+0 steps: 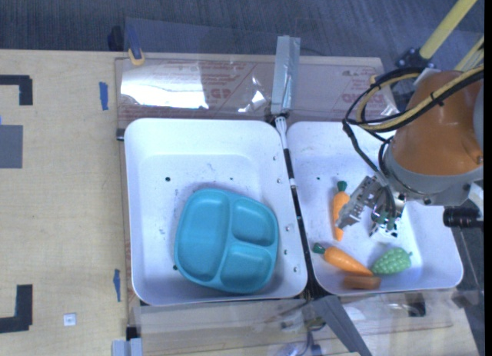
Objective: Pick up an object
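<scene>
In the right bin (323, 151) lie two toy carrots and a green bumpy toy. One small carrot (339, 205) points up and down near the bin's middle. A larger carrot (344, 260) lies along the front wall, and the green toy (391, 261) sits just right of it. My gripper (370, 211) hangs over the right bin, just right of the small carrot and above the green toy. Its metal fingers (356, 210) stand apart with nothing between them.
The left bin (154, 154) holds a teal divided plate (227, 240) toward its front. A clear plastic sheet and a grey taped post (284, 74) stand behind the bins. Black cables (369, 108) loop off the orange wrist at the right.
</scene>
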You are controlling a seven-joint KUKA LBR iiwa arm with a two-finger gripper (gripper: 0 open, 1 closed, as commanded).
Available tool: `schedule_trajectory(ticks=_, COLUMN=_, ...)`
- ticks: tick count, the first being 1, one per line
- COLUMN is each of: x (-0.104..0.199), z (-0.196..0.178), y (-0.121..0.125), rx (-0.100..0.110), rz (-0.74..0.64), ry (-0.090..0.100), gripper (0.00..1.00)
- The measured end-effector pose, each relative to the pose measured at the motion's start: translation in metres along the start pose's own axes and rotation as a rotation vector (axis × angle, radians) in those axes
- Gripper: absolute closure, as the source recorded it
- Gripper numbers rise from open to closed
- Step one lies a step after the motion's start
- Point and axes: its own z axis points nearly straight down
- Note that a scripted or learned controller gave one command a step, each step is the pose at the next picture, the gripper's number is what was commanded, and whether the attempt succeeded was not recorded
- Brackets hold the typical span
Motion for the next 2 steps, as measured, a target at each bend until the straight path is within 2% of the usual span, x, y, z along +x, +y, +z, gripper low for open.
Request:
schedule_trajectory(ticks=1, x=-0.082, z=0.097, y=0.019, rx=-0.006, rz=0.207, ry=-0.010, gripper=1.00)
schedule_trajectory(ticks=2, x=-0.052, z=0.097, y=-0.061, rx=-0.002, rz=0.421, ry=-0.006, gripper=1.00)
